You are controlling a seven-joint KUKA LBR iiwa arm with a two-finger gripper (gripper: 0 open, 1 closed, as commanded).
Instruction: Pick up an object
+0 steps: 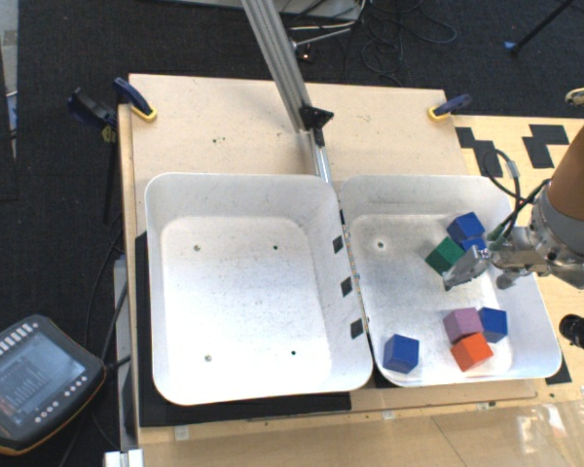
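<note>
looking down from above, we start at the near edge of the right shallow white plastic bin (535,358), where a small blue cube (401,352) sits alone toward the bin's near left. to its right we find a tight cluster: an orange-red cube (472,350) nearest, a pale purple cube (460,323) touching it just behind, and a second blue cube (493,322) just beside the purple one on the right.

farther in, we see the grey arm's two-finger gripper (464,272) reaching in from the right, tips low over the bin floor. a dark green cube (445,255) lies just left of the fingertips, and a third blue cube (465,228) sits just behind it, touching or nearly so. we cannot tell whether the fingers are spread or closed, nor whether they touch the green cube; nothing shows between them.

the left shallow white plastic bin (175,261) lies beside the right one, their rims meeting. both rest on a pale wooden bench top (234,125), where a slanted grey metal pole (277,52) rises at the far side.
</note>
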